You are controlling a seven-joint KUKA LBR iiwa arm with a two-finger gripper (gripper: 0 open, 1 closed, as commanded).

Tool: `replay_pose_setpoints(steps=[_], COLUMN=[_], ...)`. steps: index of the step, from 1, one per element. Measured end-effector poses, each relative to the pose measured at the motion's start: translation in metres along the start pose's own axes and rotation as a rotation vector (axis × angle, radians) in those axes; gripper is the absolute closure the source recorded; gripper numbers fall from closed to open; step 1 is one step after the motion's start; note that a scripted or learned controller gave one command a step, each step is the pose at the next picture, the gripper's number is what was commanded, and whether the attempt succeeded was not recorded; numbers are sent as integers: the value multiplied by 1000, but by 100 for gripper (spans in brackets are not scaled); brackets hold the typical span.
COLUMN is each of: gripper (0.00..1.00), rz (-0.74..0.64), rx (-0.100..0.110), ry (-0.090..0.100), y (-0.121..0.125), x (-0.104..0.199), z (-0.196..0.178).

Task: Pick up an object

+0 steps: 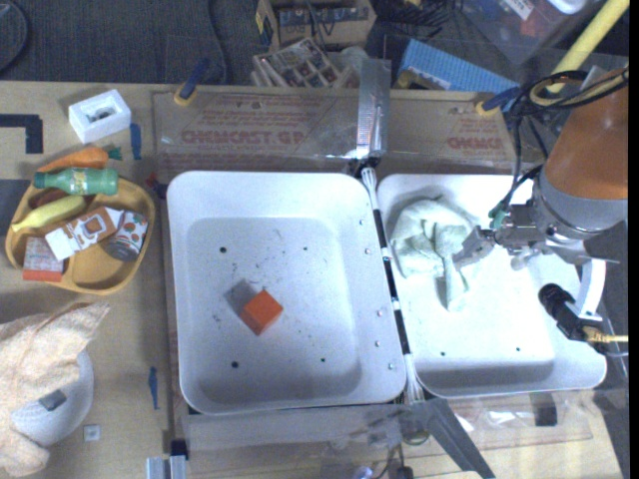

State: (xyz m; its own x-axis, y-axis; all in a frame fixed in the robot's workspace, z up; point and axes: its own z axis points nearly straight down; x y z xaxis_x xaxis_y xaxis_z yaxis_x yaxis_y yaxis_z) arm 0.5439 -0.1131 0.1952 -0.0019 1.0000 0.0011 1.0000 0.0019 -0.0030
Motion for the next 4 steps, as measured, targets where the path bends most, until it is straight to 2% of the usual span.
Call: replay_pose_setpoints(steps=[1,2,3,4], gripper=[0,100,0,100], rz=[-167,-160,-162,-159], rx=[-12,-19,-19,-23], ry=[-3,-5,-5,-6], y=[16,17,17,17], x=[9,6,6,5], z=[106,95,95,85])
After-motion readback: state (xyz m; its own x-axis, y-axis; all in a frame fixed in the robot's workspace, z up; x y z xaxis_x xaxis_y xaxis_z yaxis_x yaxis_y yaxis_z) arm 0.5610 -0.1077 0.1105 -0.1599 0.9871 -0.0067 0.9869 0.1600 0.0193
